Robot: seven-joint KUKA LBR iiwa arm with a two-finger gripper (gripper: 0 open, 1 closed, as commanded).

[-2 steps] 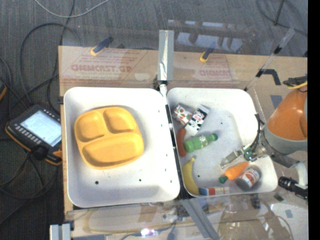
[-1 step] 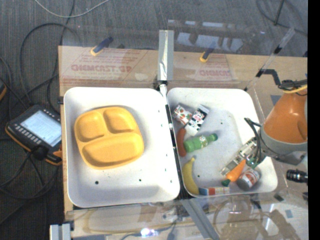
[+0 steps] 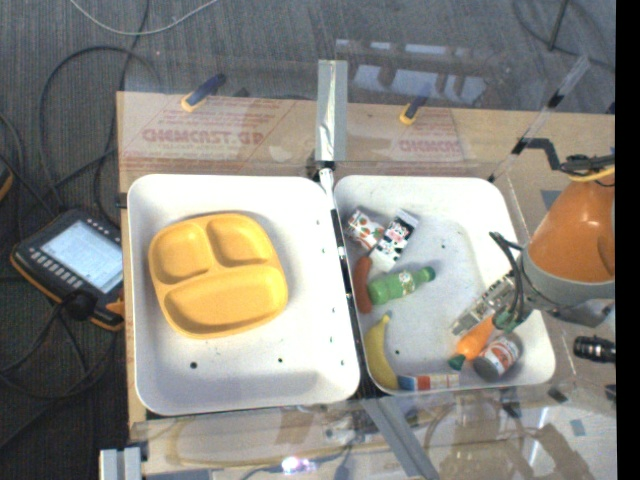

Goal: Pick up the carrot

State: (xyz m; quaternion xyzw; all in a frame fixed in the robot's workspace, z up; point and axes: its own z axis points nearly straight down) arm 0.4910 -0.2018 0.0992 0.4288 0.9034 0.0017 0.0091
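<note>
Carrot-wise, the job looked barely begun when I looked over: the grey arm with its orange band had reached into the right-hand shallow white bin, while the left-hand white bin held nothing but a yellow divided plastic plate. Its two-finger gripper sat low over the small orange carrot, which lay on the bin floor near the right front corner, touching a grey-and-red can. I could not tell whether the fingers were apart or clamped, so the grasp and lift both seemed left to do.
</note>
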